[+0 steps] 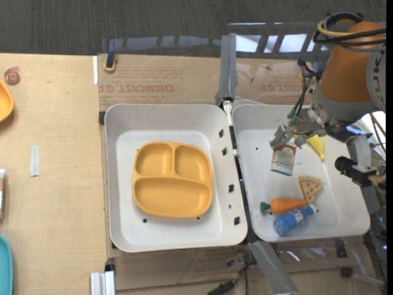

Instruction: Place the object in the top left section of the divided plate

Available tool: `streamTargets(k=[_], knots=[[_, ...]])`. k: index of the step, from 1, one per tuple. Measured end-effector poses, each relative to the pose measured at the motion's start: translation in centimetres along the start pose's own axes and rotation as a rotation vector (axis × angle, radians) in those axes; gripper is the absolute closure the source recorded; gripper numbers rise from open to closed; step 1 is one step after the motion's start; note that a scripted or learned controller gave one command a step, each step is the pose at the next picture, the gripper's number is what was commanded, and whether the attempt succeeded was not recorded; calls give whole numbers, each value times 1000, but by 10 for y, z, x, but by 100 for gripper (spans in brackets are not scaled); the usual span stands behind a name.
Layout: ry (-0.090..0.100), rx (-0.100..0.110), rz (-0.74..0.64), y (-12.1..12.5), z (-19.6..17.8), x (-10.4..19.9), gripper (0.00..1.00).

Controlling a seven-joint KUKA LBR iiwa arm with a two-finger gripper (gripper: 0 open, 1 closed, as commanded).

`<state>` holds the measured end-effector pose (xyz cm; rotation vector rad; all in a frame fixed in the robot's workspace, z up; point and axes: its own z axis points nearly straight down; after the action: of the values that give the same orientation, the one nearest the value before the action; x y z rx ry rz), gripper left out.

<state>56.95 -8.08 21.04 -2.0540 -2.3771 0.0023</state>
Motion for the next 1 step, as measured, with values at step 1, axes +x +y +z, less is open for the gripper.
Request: streamTargets(k=[1], knots=[[0, 0, -107, 5, -47, 67, 100]])
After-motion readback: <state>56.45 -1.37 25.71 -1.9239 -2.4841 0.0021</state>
